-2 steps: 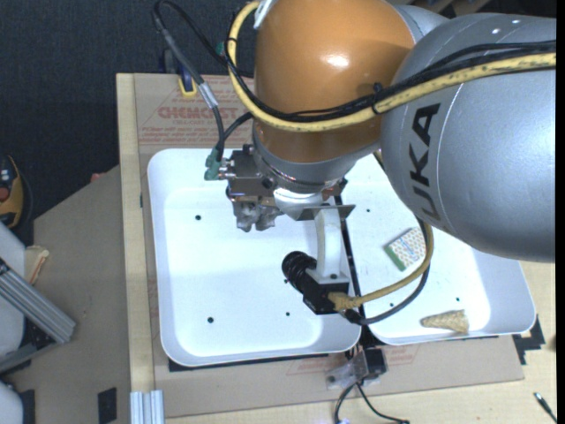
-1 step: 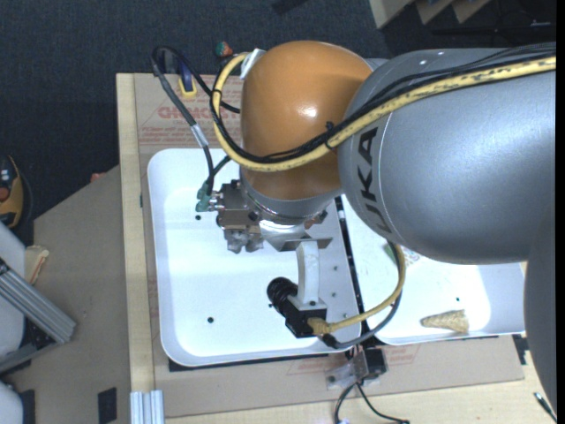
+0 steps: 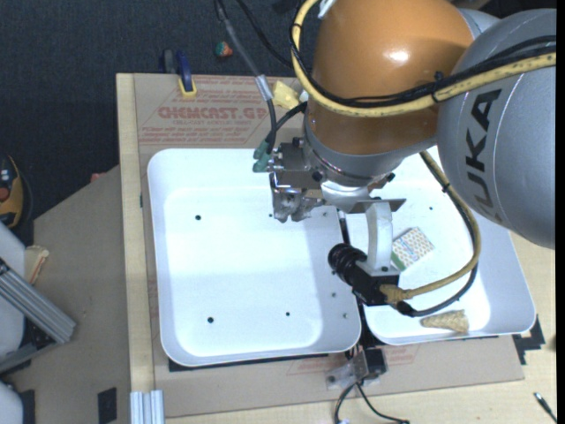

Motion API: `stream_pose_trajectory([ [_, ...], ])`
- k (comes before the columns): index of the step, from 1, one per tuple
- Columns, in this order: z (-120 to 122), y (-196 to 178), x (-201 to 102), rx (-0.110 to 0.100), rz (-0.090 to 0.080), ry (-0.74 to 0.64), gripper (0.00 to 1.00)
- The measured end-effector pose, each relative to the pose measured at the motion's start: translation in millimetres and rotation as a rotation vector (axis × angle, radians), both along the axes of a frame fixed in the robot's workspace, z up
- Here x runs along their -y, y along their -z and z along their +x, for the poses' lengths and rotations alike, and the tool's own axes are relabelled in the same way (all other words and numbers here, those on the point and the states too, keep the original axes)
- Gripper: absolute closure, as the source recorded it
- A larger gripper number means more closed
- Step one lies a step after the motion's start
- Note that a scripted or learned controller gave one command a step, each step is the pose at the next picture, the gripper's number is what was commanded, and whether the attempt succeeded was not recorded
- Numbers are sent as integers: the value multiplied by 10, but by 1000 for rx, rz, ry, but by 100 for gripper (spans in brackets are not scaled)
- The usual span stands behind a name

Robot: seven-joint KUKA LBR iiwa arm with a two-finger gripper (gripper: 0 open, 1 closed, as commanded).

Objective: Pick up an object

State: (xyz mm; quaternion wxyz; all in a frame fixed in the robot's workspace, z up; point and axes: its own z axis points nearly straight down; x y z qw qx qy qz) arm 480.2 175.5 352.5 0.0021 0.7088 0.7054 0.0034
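The camera view looks down on two white bins side by side on the desk (image 3: 132, 237). Nearest the lower edge, in the right bin (image 3: 494, 316), lies a small tan wedge-shaped piece (image 3: 446, 322) close to the front rim. It looks like a light, perhaps crumbly or spongy scrap; a pinch across its narrow width would probably suit it, with gentle force. A little farther back in the same bin sits a small packet with a green-and-white pattern (image 3: 412, 246), tilted and partly behind a white bracket on the arm. It appears flat, light and possibly slick, so a grasp across its short edges seems the safer choice, since a flat pinch from above may slide off.

The left bin (image 3: 177, 263) shows only bare white floor with a few dark dots. Above the divide between the bins hangs the gripper (image 3: 287, 203), a metal assembly under the orange wrist (image 3: 388, 51). Whether it is open or closed cannot be told from here, and nothing is seen in its hold. Farther back, a brown board printed with red lettering (image 3: 212, 109) lies behind the bins.
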Motion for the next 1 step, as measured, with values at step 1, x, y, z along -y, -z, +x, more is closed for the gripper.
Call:
stream_pose_trajectory([
  [1, 342, -1508, -487, 12, 7, -10, 100],
])
